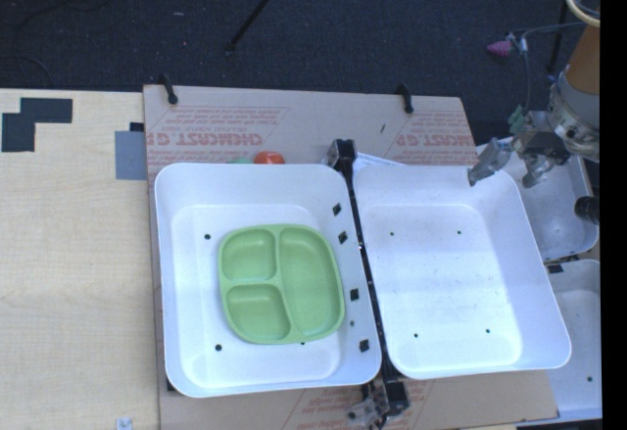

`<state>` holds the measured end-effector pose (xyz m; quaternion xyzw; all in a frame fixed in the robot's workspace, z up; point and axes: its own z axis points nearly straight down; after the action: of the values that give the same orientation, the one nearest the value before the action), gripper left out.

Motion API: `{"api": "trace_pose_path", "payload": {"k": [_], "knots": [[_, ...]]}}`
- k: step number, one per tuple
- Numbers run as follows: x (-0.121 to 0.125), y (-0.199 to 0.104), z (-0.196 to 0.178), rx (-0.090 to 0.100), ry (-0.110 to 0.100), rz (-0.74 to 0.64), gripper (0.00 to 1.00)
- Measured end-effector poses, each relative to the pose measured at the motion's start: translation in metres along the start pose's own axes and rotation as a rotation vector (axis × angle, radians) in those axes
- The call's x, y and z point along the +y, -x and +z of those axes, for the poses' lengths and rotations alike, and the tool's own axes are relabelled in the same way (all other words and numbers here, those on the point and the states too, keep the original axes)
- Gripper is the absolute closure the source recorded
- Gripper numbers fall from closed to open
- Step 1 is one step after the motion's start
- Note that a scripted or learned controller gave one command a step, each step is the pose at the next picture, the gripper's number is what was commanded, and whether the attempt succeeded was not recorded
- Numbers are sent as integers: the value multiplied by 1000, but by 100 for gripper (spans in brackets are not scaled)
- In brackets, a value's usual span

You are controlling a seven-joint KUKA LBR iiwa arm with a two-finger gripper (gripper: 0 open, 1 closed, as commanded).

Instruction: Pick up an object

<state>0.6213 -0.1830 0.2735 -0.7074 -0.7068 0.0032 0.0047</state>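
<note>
A light green divided plate (281, 283) with three compartments lies flat in the left white bin (186, 222). The gripper (509, 164) hangs at the far right corner of the right white bin (549, 320), well away from the plate. Its two grey fingers (485, 165) are spread apart with nothing between them. The arm's orange band (598, 61) rises above it at the right edge.
A small orange-red object (268, 159) and a bit of green peek out behind the left bin's far rim, on the cardboard sheet (294, 124). Black clips (343, 156) join the two bins in the middle. A wooden tabletop (69, 271) lies to the left.
</note>
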Motion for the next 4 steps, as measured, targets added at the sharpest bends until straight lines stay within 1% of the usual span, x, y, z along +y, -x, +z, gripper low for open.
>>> {"api": "trace_pose_path", "payload": {"k": [1,2,3,4], "knots": [[2,0,-6,-2,10,-1,0],[-3,-3,58,0,3,-1,0],[-12,-10,113,0,3,-1,0],[-15,-19,173,1,3,-2,0]]}}
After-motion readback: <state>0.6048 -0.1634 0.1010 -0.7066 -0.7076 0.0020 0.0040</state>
